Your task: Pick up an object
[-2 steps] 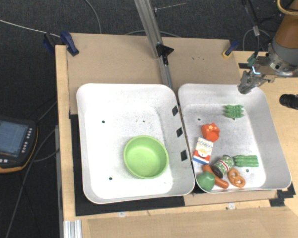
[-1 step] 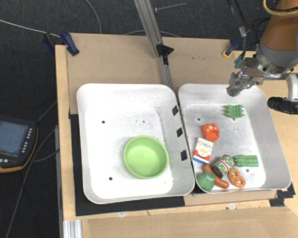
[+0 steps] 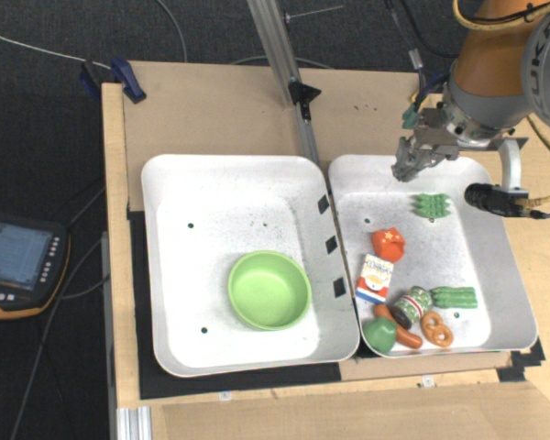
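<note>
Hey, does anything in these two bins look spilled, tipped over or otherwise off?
Nothing looks spilled or damaged. The green bowl sits upright in the left bin. The toy foods crowd the right bin's near corner, the small carton lying flat. The claw hangs over that bin's far edge.

Bench: tan board top. Directly on it: two shallow white bins side by side, left bin and right bin, touching along their inner edges, over a black mat showing at the near-left.
</note>
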You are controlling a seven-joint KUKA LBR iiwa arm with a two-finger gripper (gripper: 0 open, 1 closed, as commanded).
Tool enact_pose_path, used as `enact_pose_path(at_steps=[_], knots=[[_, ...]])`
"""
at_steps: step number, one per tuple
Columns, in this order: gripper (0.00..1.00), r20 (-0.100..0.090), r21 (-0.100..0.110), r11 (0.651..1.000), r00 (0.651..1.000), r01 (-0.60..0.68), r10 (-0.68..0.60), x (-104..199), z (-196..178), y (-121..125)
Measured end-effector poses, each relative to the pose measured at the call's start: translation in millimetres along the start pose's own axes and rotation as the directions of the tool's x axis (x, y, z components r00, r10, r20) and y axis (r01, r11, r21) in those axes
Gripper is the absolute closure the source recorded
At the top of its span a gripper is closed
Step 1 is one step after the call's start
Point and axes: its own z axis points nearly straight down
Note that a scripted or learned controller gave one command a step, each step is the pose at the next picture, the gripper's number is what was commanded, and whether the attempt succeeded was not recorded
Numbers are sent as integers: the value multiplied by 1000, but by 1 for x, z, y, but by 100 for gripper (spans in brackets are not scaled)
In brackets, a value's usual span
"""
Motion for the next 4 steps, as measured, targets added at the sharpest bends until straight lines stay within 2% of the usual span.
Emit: enact_pose_path(at_steps=[1,3,4], knots=[[100,0,2,1000,1000,0,0,49,5,-23],[100,0,2,1000,1000,-1,1,135,-1,-50],[100,0,2,1000,1000,-1,1,177,-1,-54]])
